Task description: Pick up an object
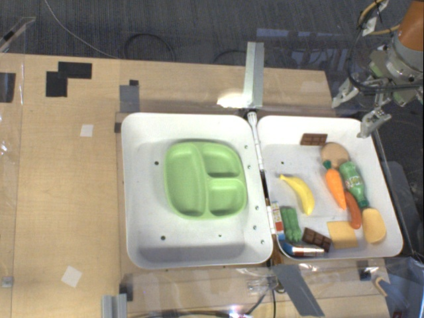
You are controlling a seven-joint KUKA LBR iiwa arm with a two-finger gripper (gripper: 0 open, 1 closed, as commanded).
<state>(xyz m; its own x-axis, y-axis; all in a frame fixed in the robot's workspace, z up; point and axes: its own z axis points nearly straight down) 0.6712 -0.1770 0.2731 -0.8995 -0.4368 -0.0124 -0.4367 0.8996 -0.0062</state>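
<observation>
The gripper (pixel 371 108) hangs at about one o'clock above the right bin's (pixel 291 134) far corner, its fingers spread apart and holding nothing, probably parked high so the food below stays in plain sight for choosing. The possible picks lie loose in that bin: a banana (pixel 299 192) near its centre, a carrot (pixel 335 187) and a green bottle (pixel 354 183) side by side toward three o'clock, while the left bin (pixel 142 177) carries a green divided tray (pixel 204 179).
</observation>
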